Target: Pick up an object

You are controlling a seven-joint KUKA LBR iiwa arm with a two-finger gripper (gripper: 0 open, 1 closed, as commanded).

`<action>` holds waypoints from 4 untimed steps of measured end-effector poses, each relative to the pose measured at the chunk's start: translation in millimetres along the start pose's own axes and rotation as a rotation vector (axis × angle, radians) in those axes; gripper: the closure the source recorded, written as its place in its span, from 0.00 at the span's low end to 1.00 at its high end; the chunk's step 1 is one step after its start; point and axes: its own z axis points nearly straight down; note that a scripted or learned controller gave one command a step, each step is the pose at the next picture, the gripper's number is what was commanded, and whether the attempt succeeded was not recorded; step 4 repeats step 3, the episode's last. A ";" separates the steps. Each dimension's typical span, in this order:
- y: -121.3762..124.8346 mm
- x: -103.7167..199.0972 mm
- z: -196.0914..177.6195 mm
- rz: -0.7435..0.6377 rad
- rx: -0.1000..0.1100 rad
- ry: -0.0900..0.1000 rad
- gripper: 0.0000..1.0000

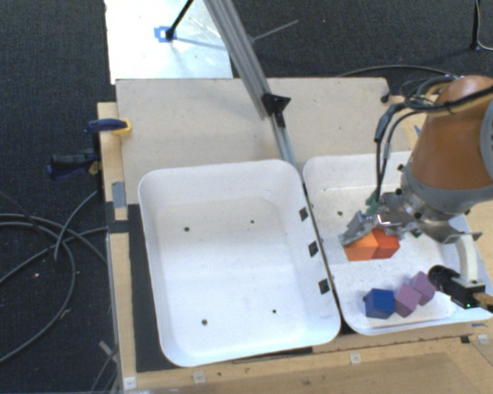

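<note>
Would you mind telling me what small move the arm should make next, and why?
Probably a short descent straight down. The pincer sits in the right bin, at the upper left edge of the orange block, which is not visibly between its fingers. The blue block and purple block lie apart, nearer the front wall, so they should not interfere.

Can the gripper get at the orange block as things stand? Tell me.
Probably yes: the gripper hangs right over the orange block in the right bin, with nothing between them.
</note>
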 end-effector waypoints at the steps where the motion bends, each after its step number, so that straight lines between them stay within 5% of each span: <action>1: -22.9 99.1 13.3 -0.001 -0.003 -0.001 1.00; 2: -16.6 101.6 16.5 0.006 -0.006 -0.004 1.00; 3: -22.2 149.1 -60.7 0.000 -0.014 -0.001 1.00; 4: -22.2 149.1 -60.7 0.000 -0.014 -0.001 1.00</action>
